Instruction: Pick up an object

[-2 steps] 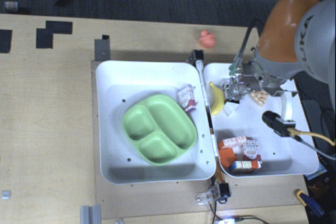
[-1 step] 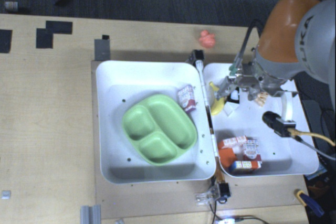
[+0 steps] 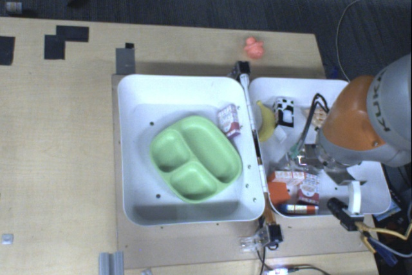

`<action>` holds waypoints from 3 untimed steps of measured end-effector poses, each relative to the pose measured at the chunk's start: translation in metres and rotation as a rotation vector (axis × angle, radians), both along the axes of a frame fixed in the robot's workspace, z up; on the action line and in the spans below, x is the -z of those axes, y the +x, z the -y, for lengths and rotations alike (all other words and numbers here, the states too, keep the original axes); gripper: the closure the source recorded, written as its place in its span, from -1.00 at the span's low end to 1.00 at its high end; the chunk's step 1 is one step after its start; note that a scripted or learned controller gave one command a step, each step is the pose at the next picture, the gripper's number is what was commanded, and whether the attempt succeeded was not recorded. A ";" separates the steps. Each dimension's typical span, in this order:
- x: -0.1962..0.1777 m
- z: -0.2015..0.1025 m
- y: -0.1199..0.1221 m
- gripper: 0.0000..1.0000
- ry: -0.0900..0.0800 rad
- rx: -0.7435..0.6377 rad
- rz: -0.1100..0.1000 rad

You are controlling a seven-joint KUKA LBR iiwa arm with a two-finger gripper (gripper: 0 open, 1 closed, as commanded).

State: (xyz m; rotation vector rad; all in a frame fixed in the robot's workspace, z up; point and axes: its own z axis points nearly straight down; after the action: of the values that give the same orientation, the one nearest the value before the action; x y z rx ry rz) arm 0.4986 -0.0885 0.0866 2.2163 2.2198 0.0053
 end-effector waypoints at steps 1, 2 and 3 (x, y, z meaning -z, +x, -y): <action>-0.012 0.000 0.003 1.00 -0.001 -0.001 0.009; -0.012 0.000 0.003 -1.00 -0.001 -0.002 0.009; -0.022 -0.001 0.005 1.00 -0.001 -0.003 0.013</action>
State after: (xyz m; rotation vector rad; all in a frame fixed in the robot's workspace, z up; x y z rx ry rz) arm 0.5032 -0.0873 0.1088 2.2057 2.2164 0.0190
